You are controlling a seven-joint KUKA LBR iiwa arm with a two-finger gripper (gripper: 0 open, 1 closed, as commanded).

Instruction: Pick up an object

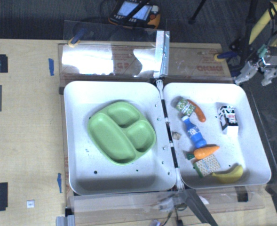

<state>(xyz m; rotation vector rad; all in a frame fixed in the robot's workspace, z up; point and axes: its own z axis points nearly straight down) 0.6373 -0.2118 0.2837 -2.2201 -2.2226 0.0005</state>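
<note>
Two white bins sit side by side on the worktop (20,126), and you can take the right bin (258,140) as your landmark. The arm barely enters: you see only its tip, the hand (263,69), at the far right just beyond that bin's far right corner, outside the rim and above the dark floor, well apart from everything inside. It is small and blurred there, so you cannot tell whether it is released or clenched, and nothing shows in it.

Inside the right bin, a black-and-white cow figure (228,116) lies near the right wall. Toward the far left part, a green can (185,107) touches an orange sausage-shaped piece (197,112). Just nearer than those, a blue bottle (193,132) lies along the bin's middle. Nearer again, a toy carrot (206,150) rests against a tan waffle-patterned block (207,164), and a banana (229,173) lies along the near wall beside that block.

Left of the right bin, the left bin (77,98) holds a green divided plate (122,132), set flat at its middle.
</note>
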